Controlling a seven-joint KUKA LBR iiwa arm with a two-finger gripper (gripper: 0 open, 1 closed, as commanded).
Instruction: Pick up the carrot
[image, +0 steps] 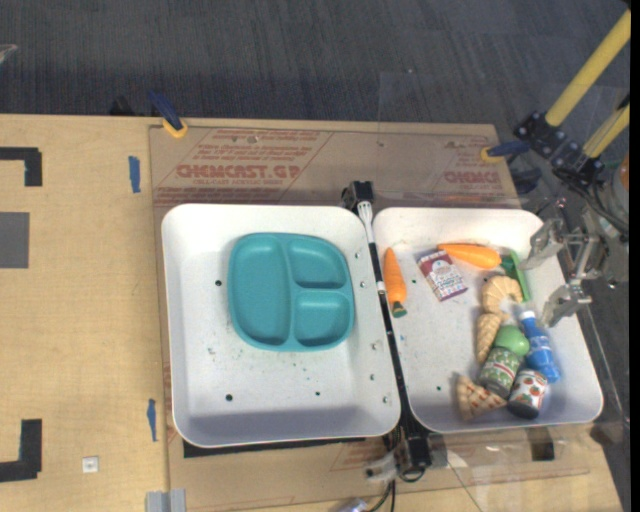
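Two carrots lie in the right bin (575, 400). One small orange carrot (395, 281) with a green tip rests along the bin's left wall, beside the divider. A longer carrot (470, 256) lies crosswise near the back, its green top (513, 272) pointing right. My gripper (551, 273) hangs over the bin's right rim, to the right of the longer carrot and apart from it. Its fingers are spread open with nothing between them.
The left bin (190, 330) holds a teal divided plate (292, 291). Also in the right bin are a small purple packet (441, 274), a bread piece (500, 292), a cone (487, 331), a green bottle (503, 357), a blue bottle (540, 350) and a can (528, 393).
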